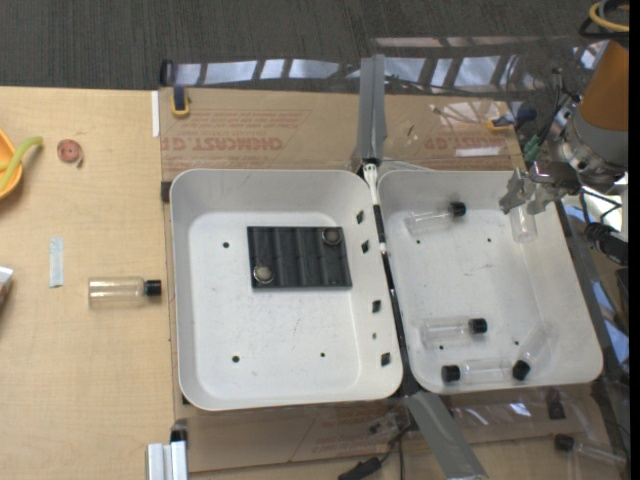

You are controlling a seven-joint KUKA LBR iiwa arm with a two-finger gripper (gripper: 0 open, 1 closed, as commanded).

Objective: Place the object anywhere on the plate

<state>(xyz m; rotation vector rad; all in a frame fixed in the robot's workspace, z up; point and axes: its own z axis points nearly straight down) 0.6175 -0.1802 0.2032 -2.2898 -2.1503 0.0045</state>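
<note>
The dark ribbed plate (300, 258) lies flat in the left bin (200, 368), with small round fittings at two of its corners. My gripper (527, 204) hangs over the far right part of the right bin (570, 298). A clear vial (523, 226) hangs upright between its fingers, top end hidden by them, well to the right of the plate. More clear black-capped vials lie in the right bin: one at the back (438, 215), one toward the front (455, 329), one at the front rim (476, 373) and one in the front right corner (531, 354).
A clear vial (120, 289) with a black cap lies on the wooden bench left of the bins. A central divider (378, 238) with clips separates the two bins. An orange-yellow object (10, 163) and a small round disc (68, 150) sit at the far left.
</note>
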